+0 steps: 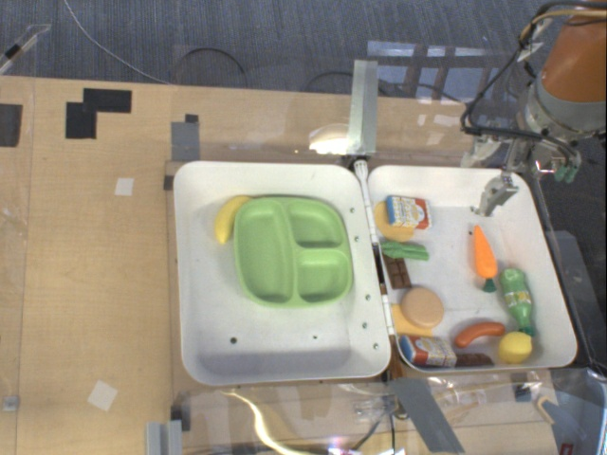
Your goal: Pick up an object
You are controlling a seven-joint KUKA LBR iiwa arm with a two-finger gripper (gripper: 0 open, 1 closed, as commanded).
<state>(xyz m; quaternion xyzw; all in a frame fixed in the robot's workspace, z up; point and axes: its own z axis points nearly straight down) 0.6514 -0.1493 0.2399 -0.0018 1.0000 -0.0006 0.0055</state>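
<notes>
My gripper point(494, 198) hangs over the back right part of the right bin point(446, 186), with nothing seen in it. Just in front of it lies an orange carrot point(484, 252). A green bottle point(515, 297) lies along the bin's right wall, with a red sausage point(479, 332) and a yellow lemon point(515, 347) at the front right corner. On the bin's left side are a small red and white carton point(406, 213), a green pea pod point(406, 250), a brown chocolate bar point(398, 273), a tan bun point(422, 307) and a tin point(429, 352).
The left bin point(204, 330) holds a green divided plate point(294, 251) and a yellow banana point(226, 218) at the plate's back left. A metal post point(364, 102) stands behind the joint of the two bins. Black cables point(493, 93) hang near the arm's wrist.
</notes>
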